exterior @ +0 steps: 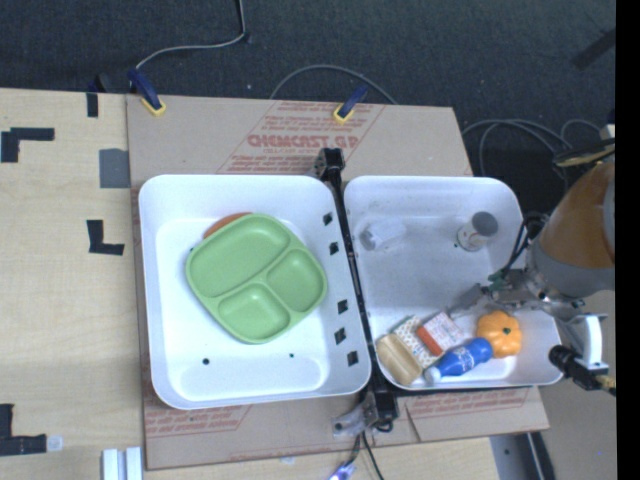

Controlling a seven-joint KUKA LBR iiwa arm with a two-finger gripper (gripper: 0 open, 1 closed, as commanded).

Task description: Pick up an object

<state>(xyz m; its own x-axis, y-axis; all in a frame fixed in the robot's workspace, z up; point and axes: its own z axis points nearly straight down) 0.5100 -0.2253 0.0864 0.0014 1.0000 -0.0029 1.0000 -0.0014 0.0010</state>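
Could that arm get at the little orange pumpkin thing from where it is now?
Probably yes. The arm is right above that corner of the right bin, and the orange pumpkin lies uncovered, though a blue bottle crowds its side.

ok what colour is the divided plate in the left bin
Light green; the divided plate shows plainly in the camera view.

Two white bins: the left bin [160, 268] holds one green divided plate [256, 278]; the right bin [420, 193] holds one small orange pumpkin [499, 334], one blue bottle [462, 359], one grey cylinder [477, 229].
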